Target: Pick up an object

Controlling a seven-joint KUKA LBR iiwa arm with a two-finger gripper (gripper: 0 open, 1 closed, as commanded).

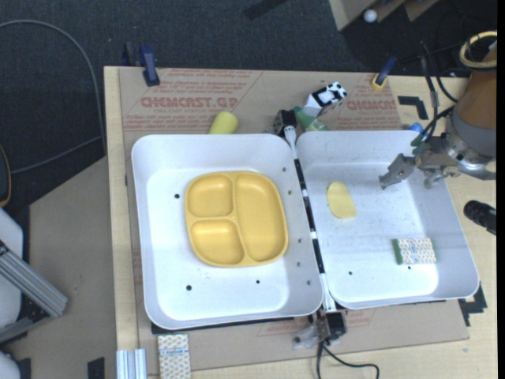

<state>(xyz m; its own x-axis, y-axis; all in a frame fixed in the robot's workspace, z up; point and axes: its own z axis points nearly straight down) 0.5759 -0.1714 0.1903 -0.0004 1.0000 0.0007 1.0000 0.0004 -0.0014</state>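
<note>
A small pale yellow oval object (pixel 341 200) is seen lying flat on the floor of the right bin (pixel 442 283), in the centre right of the frame, close to that bin's left wall. A second item, a small rectangular patterned sponge with a green edge (pixel 414 251), is found lower and further right in the same bin, well apart from the oval object.

The gripper (pixel 392 178) is placed above the upper right part of the right bin, right of the oval object and apart from it. Whether it is spread or pressed together cannot be told; nothing is seen held in it. The grey arm (pixel 473 136), with its orange band, is seen entering from the right edge of the frame.

In the left bin (pixel 158 212), a yellow divided plate (pixel 235 218) with three compartments is laid roughly at the middle. Small dark holes are dotted over the floors of both bins.

Outside the bins, on the brown bench board (pixel 118 133), a small yellow cylinder (pixel 223 122) is set just above the left bin's upper rim. A black-and-white toy figure (pixel 327 96) is seen near the top junction of the two bins. A blue clamp (pixel 147 64) is fixed at the board's upper left corner.
</note>
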